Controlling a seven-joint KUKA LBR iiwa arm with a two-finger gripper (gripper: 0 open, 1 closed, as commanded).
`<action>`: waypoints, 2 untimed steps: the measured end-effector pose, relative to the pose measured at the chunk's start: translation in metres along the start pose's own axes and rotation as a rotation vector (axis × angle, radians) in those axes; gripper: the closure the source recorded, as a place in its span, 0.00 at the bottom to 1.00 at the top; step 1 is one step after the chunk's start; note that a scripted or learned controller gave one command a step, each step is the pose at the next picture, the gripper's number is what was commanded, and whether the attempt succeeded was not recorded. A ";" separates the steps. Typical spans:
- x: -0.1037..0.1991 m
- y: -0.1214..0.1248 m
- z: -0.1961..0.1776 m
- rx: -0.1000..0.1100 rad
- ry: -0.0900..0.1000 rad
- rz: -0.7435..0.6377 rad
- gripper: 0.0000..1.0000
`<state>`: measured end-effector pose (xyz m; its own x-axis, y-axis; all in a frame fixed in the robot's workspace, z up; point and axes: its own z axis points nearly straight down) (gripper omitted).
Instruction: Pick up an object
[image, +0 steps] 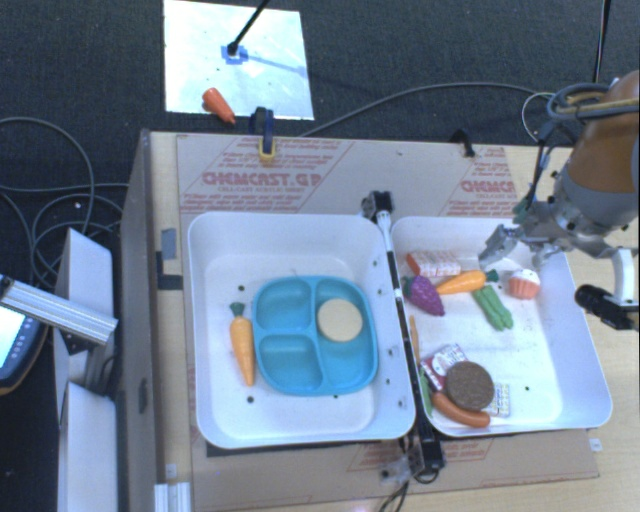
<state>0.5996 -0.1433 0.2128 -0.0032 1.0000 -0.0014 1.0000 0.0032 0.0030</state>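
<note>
Spanning the worktop (300, 165), two white bins sit side by side: the left bin (215, 330) has one blue tray (300, 362), one round biscuit (340, 320) and one carrot (243, 346). The right bin (570, 375) holds about eight small toys. Hanging above its far edge, the pincer (512, 244) looks open and grips nothing. Dropping straight onto the orange carrot (462, 283) just near it, jaws astride its narrow width, seems best.
</note>
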 end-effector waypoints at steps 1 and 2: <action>-0.016 0.032 0.129 0.015 0.003 -0.001 0.00; -0.016 0.032 0.118 0.016 0.003 -0.005 1.00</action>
